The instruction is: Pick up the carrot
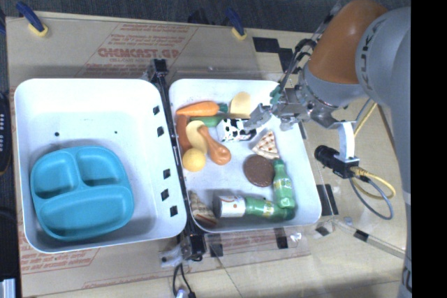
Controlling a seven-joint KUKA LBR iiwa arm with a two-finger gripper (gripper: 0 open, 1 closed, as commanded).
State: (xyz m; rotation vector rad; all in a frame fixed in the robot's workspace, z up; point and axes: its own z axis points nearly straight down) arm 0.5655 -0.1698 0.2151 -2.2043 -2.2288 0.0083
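The long orange plastic carrot with a green leafy end [200, 109] lies flat near the far-left corner of the right-hand shallow white bin [307, 171], its tip pointing toward the divider between the two bins and its green end toward the middle. It lies among a crowd of toys, which is probably why a clean approach is awkward: a brownish sausage-shaped piece [182, 130] sits just under it along the bin wall, a tan drumstick-like toy [211, 146] and a small yellow ball [194, 160] are near below, and a pale yellow rounded block [241, 105] rests just beside its green end.

The grey arm reaches in from the right with its orange band [347, 38] high above the bin's far-right corner, so the wrist hangs tilted over the bin's right part. The gripper [260, 116] is low near a black-and-white spotted toy [235, 129] and a triangular pizza-slice toy [265, 144], apart from the carrot by the yellow block. Whether the fingers are spread or closed I cannot tell; the metal parts blur together, and nothing is visibly pinched between them.

Elsewhere in that bin lie a round brown cookie-like disc [259, 170] and two green bottles [272, 202] along the near edge. The left white bin [84, 98] holds a turquoise divided tray [80, 190]. Both bins rest on the cardboard-covered desk [140, 49]. Judging by this layout, the carrot is not yet picked up.
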